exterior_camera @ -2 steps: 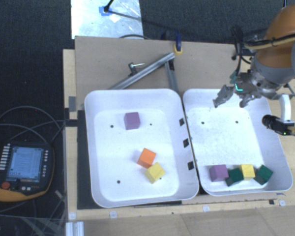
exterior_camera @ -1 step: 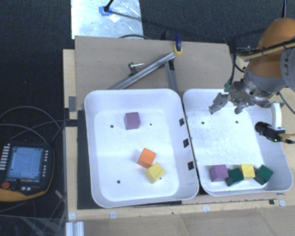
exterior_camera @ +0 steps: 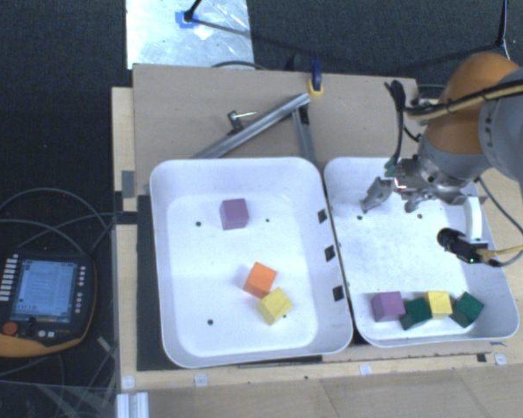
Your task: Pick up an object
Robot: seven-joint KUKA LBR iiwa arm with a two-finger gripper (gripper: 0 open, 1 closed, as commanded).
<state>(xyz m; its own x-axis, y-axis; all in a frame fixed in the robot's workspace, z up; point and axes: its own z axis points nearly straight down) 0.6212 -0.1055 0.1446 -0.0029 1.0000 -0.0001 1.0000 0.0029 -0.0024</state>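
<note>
My gripper (exterior_camera: 393, 200) hangs over the back part of the right bin (exterior_camera: 418, 251), open, with nothing between its fingers (exterior_camera: 371, 196). Along that bin's front wall lie a purple cube (exterior_camera: 387, 306), a dark green block (exterior_camera: 413, 313), a yellow cube (exterior_camera: 438, 302) and a second green block (exterior_camera: 467, 307), all well in front of the gripper. The left bin (exterior_camera: 183, 268) holds a purple cube (exterior_camera: 234, 213) near its back, and an orange cube (exterior_camera: 260, 279) touching a yellow cube (exterior_camera: 275, 305) near its front.
A metal bar (exterior_camera: 261, 124) lies slanted on the board behind the bins. A teach pendant (exterior_camera: 39, 299) with cables sits on the floor at the left. The arm's orange band (exterior_camera: 471, 103) and a black cable fitting (exterior_camera: 458, 244) stand over the right bin's right side.
</note>
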